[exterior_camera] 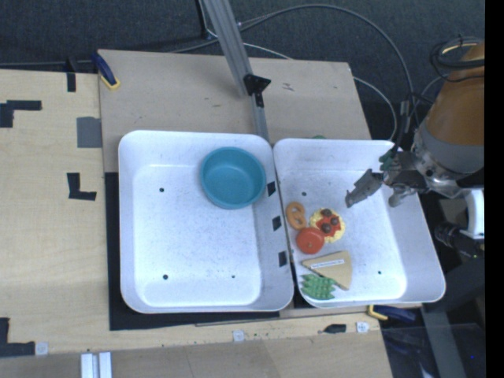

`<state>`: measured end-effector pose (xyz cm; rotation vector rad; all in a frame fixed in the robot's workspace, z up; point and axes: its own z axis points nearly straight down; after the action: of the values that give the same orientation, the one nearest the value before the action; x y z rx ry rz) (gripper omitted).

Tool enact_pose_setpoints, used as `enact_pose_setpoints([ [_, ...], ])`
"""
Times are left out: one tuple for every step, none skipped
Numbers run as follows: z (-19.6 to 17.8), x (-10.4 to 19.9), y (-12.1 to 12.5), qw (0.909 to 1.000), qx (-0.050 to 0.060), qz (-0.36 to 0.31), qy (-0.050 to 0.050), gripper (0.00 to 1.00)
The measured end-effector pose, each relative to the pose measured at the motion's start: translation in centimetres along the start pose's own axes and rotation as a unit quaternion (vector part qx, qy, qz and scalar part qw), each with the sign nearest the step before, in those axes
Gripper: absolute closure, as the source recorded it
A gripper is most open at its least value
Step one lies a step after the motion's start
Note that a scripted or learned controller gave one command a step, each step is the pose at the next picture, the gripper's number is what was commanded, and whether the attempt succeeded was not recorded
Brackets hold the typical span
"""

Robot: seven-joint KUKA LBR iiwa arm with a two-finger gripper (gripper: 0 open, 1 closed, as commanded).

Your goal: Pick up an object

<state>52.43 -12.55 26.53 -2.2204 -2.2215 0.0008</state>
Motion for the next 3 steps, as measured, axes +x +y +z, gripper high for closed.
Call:
enact_pose_setpoints([
  [5.2, -0.9, 0.4, 1.0000, 0.002, 0.000, 0.000, 0.00],
  [9.5, -0.8, 0.0, 1.0000, 0.002, 0.000, 0.000, 0.00],
  [13.8, -1.0, 0.1, 1.0000, 0.002, 0.000, 0.000, 0.00],
])
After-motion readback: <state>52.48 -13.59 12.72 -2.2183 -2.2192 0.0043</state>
